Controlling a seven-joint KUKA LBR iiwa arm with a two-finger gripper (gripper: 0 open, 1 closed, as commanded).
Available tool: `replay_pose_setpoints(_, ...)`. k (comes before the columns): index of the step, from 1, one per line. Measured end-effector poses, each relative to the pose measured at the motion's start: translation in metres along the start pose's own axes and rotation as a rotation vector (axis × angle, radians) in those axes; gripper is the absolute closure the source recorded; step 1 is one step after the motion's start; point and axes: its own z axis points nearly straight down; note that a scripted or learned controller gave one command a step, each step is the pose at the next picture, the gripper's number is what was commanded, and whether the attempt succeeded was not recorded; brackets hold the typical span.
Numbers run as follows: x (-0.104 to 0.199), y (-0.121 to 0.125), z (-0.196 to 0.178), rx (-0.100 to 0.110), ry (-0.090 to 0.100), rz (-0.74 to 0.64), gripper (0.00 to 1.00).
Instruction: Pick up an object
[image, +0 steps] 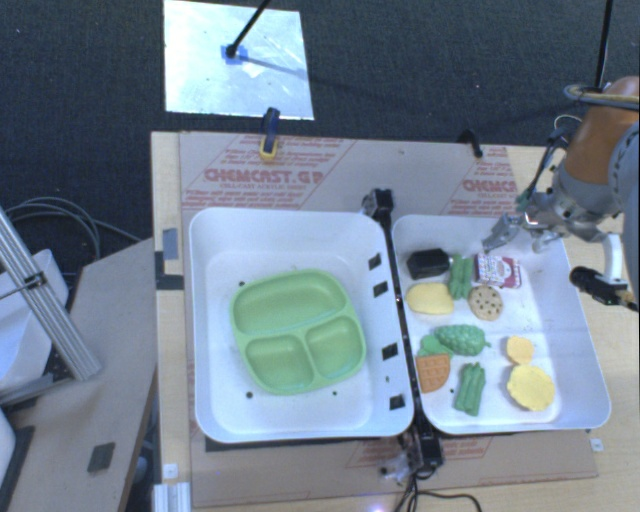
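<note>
While the gripper (520, 225), at the frame's upper right, hovers above the right bin (575, 335) with fingers apart and nothing held, it should descend squarely over the red-and-white packet (497, 270) just below, avoiding the cookie (486, 302).

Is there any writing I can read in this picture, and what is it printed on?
"CHEMCAST G P": red print on the brown protective sheet behind the left bin; the last letters are a guess.
The same red print at the sheet's right end: cut off, unreadable.
Red-and-white packet in the right bin: print too small.
</note>
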Motion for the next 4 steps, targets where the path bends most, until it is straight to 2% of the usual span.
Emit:
replay_pose_setpoints(1, 0.023, -0.023, -0.044, 0.005, 0.005, -0.004, 0.0)
replay_pose_setpoints(2, 0.019, -0.059, 0.04, 0.012, 0.006, -0.002, 0.0)
replay_pose_setpoints(3, 0.019, -0.056, 0.025, 0.005, 0.004, -0.004, 1.0)
replay_pose_setpoints(4, 0.019, -0.056, 0.026, 0.005, 0.004, -0.004, 0.0)
